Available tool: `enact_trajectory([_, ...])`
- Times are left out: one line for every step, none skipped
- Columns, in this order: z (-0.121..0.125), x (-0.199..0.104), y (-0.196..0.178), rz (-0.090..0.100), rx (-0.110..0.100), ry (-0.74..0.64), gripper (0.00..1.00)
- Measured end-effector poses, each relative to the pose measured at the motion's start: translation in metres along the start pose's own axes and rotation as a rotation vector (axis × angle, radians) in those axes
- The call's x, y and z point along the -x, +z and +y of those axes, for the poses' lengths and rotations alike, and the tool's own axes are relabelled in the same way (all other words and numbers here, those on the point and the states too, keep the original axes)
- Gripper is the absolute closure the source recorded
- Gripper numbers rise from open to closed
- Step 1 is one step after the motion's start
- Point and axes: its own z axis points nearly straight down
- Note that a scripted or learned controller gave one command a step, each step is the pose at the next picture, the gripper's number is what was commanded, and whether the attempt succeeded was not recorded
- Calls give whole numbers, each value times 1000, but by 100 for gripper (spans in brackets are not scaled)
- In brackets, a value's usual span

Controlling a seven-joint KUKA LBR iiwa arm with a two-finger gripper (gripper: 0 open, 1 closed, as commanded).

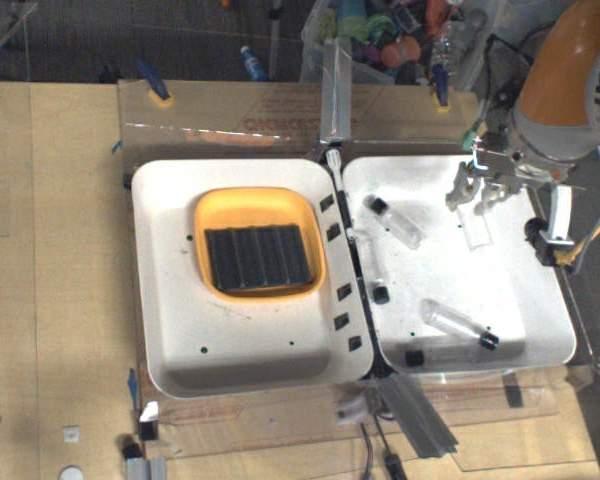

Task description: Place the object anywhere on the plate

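Camera view looks down at a slant on two shallow white bins set side by side on a wooden bench. Left bin (pixel 170 358) holds an orange-yellow plate (pixel 258 208) with rounded corners, and on that plate lies a dark ribbed rectangular tray (pixel 258 256). Right bin (pixel 540 308) holds several clear plastic vials with black caps: one vial (pixel 394 221) lies tilted near the bin's upper left, another vial (pixel 458 323) lies slantwise toward the lower middle with its cap pointing right, a third clear tube (pixel 440 356) rests along the bottom wall, and a small black-capped piece (pixel 378 292) sits just beside the divider. Gripper (pixel 475 190) hangs over the upper right part of the right bin, below the arm's orange band (pixel 570 38); a pale clear piece shows just under it, but whether the fingers are spread or pressed together, or pinching anything, cannot be told. The upper vial lies to the gripper's left, near but apart; the lower vial lies well below it. The plate is well apart from the gripper, across the raised divider (pixel 352 268) with its black tabs. Behind the bins stands a clear tub of coloured toys (pixel 400 18).
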Motion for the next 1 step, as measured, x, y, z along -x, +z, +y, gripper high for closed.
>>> enact_trajectory([38, -15, 6, -2, 2, -145, 100])
